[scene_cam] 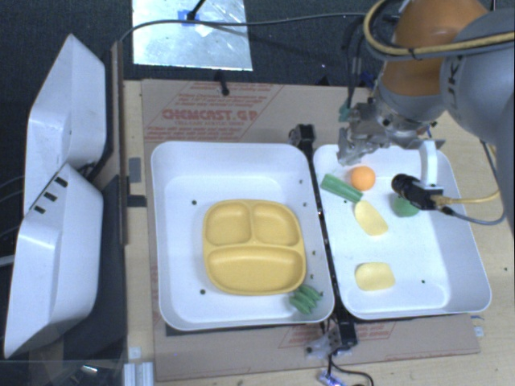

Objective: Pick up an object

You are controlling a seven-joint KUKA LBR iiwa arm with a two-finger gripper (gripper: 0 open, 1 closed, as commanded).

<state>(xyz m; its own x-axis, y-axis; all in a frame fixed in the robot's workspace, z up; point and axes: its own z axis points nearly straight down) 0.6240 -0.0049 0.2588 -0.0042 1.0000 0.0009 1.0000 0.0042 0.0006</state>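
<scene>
My gripper [354,153] hangs over the back left corner of the right bin [451,296], with the arm's orange band above it. Just in front of the gripper lies an orange ball [363,178], very close to it but not visibly held. A green stick [341,187] lies left of the ball. In front of these are a pale yellow oval piece [370,217] and a pale yellow flat piece [375,276]. A small green object [405,208] sits to the right, partly covered by a black connector [412,190].
The left bin [181,215] holds a yellow divided plate [253,245] and a green ridged object [306,299] at its front right corner. A yellow cable [483,207] runs from the arm across the right bin's edge.
</scene>
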